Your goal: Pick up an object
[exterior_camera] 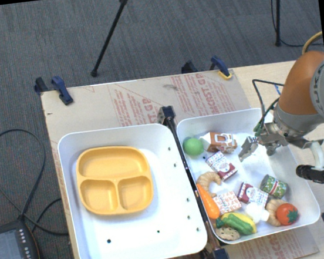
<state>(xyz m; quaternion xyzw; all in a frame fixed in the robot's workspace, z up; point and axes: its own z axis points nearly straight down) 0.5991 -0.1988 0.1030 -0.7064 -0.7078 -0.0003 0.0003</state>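
Note:
The right bin (249,117) holds a pile of toy food. In it lie a green ball (193,146), a brown and white carton (221,141), a red and white carton (222,165), a croissant (209,179), a carrot (208,201), a green can (274,186) and a tomato (286,214). My gripper (259,147) hangs over the upper right part of this bin, above bare floor to the right of the cartons. Its fingers (247,149) are spread open with nothing between them.
The left bin (100,246) bears a yellow divided tray (115,179). More small cartons (247,193) and a green and yellow vegetable (238,222) crowd the right bin's front. Blue clamps (61,89) sit at the bench's far edge.

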